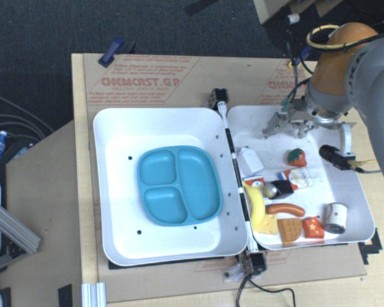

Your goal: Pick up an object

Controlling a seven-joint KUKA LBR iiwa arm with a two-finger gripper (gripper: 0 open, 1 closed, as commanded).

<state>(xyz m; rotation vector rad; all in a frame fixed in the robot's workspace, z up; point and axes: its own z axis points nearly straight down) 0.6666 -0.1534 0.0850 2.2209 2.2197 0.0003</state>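
From my remote seat, nearest the camera is the front edge of the bench [179, 280], a pale board with a cable trailing off it. On it sit the two white bins. The left bin [115, 171] has a blue divided plate [178, 184] lying flat in the middle. The right bin [352, 190] holds the clutter: a banana [257, 204], a sausage [285, 210], a brown cracker-looking piece [289, 229], a red block [313, 228] and a small can [335, 217] near the front, a white box [249, 160] by the divider, and a strawberry [297, 157] further back. Behind the bench it's dark carpet [83, 11] and some cables at the left. The gripper [289, 123] hangs over the right bin's back part, fingers spread apart, nothing between them, strawberry just in front of it.
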